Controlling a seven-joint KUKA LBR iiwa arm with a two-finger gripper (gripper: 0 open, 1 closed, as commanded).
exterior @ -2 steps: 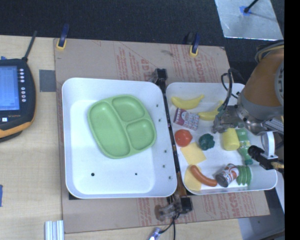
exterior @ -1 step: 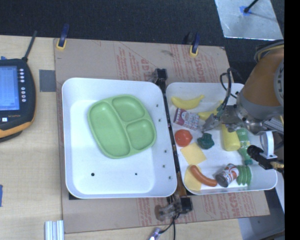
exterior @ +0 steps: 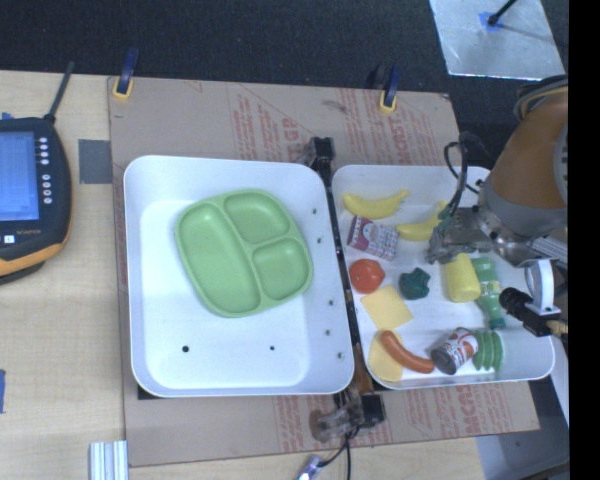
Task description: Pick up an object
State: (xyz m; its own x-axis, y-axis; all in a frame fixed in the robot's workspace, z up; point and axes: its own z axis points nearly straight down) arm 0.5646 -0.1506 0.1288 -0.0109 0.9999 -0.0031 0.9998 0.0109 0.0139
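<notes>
The right bin point(exterior: 346, 190) holds several toy foods: a yellow banana point(exterior: 375, 204), a smaller yellow piece point(exterior: 417, 231), a red and white packet point(exterior: 372, 237), a red tomato point(exterior: 366, 274), a dark green piece point(exterior: 414, 284), a yellow slice point(exterior: 387, 308), a hot dog point(exterior: 405, 353), a small can point(exterior: 454, 351) and a yellow block point(exterior: 461, 278). My gripper point(exterior: 452, 236) hangs low over the right side of this bin, just above the yellow block and right of the smaller yellow piece. Nothing is visibly held in it.
The left bin point(exterior: 150, 328) holds a green divided plate point(exterior: 244, 252). A green piece point(exterior: 489, 352) lies by the can and another point(exterior: 488, 296) beside the yellow block. A tablet pendant point(exterior: 15, 193) rests at the bench's left edge. The arm's body point(exterior: 530, 163) covers the right bin's far right corner.
</notes>
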